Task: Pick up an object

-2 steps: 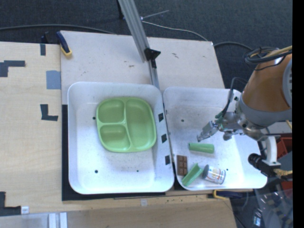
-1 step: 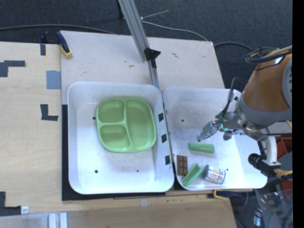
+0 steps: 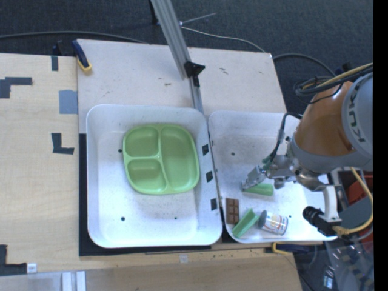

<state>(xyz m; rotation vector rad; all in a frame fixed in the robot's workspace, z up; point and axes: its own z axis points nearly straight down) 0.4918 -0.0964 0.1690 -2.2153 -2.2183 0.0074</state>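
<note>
1. As the arm [image 3: 330, 126] reaches in from the right, its gripper [image 3: 254, 180] is low inside the right bin [image 3: 242, 123], directly at a green block [image 3: 262, 190] lying on the bin floor. The metal fingers [image 3: 251, 179] appear to touch or just overlap the block's left end; whether the jaws are spread or clenched cannot be told at this size, and no object is seen between them.
2. Progress, as a judgement: nothing is lifted, since every object lies on a bin floor. The approach to a candidate appears made; the closing, the grip and the raise are left.
3. Other candidates in the right bin: a second green block [image 3: 244, 223], tilted, near the front wall; just beside it, a small jar [image 3: 274, 223] on its side; a brown chocolate-like bar [image 3: 232, 210] at the front left corner.
4. In the left bin [image 3: 97, 180] a green divided plate [image 3: 161, 159] lies flat, well apart from the gripper.
5. Beyond the bins: a grey pole [image 3: 173, 32] crosses the bench [image 3: 36, 162] above them.
</note>
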